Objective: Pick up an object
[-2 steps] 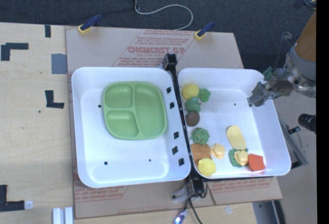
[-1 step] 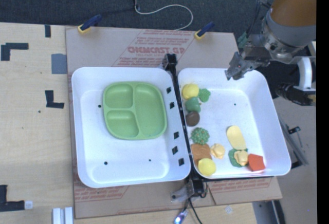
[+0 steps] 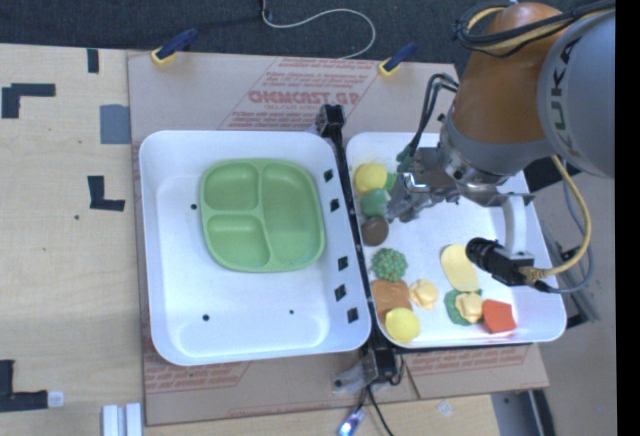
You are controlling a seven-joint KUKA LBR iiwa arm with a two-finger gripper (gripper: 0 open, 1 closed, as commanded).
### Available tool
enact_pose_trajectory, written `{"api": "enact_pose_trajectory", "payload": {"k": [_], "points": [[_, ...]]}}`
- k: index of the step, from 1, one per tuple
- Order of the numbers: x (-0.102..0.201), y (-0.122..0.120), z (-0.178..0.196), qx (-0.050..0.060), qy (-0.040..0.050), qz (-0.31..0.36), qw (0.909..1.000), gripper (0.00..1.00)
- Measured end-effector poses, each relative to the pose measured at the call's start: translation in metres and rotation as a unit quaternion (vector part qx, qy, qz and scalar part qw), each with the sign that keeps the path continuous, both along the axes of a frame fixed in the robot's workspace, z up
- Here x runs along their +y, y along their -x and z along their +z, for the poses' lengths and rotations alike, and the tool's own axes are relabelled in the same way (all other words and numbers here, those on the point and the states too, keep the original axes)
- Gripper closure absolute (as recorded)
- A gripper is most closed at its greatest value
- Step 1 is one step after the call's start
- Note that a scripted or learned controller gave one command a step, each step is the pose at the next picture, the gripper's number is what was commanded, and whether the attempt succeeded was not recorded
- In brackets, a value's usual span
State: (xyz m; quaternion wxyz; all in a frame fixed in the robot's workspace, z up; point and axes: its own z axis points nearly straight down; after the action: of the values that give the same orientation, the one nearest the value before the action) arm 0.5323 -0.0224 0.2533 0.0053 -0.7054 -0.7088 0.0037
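Both white bins look like smooth, faintly glossy plastic. In the left bin lies a green divided plate of matt plastic. The toy foods look plastic: a shiny yellow lemon, an orange-red block. Under the bins lies printed brown cardboard, dull and papery. The worktop looks like pale, smooth wood.

The right bin is crowded. Toy foods sit close together along its left wall: a yellow ball, a brown ball, a green broccoli and an orange block. The big arm covers the top part. The left bin has open floor around the green plate.
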Motion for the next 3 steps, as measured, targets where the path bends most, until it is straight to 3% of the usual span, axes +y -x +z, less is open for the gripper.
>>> {"api": "enact_pose_trajectory", "payload": {"k": [1, 2, 3], "points": [[0.058, 0.037, -0.026, -0.002, 0.0003, 0.001, 1.0000, 1.00], [0.129, 0.048, 0.131, -0.014, -0.0023, 0.003, 0.9999, 1.00], [0.070, 0.048, 0.211, -0.011, 0.0012, -0.004, 0.9999, 1.00]]}}
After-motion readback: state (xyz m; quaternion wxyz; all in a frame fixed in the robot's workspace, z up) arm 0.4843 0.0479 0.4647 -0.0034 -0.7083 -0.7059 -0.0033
